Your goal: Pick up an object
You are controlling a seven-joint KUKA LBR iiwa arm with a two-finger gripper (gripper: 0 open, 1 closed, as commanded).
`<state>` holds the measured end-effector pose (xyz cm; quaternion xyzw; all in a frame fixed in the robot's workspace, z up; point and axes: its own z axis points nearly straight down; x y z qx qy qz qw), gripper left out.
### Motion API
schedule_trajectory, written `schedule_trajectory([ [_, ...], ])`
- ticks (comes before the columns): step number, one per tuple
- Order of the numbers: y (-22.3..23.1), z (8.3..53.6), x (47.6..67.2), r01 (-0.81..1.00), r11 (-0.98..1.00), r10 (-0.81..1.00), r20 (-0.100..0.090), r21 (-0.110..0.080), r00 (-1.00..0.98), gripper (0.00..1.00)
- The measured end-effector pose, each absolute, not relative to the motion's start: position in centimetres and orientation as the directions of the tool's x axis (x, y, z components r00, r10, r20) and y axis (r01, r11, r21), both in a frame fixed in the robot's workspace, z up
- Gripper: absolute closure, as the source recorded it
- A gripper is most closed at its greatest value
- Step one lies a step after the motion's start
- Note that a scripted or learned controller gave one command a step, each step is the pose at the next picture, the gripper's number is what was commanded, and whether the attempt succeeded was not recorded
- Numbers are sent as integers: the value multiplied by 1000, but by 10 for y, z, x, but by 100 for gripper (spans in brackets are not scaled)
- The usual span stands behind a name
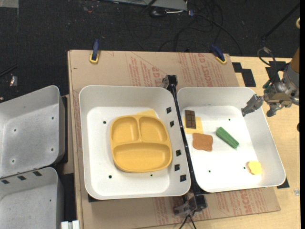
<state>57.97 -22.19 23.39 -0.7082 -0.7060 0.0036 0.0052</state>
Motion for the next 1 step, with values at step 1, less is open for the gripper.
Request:
schedule_trajectory([
  [1,-221,242,582,1000,1,1000,-1,0,-1,0],
])
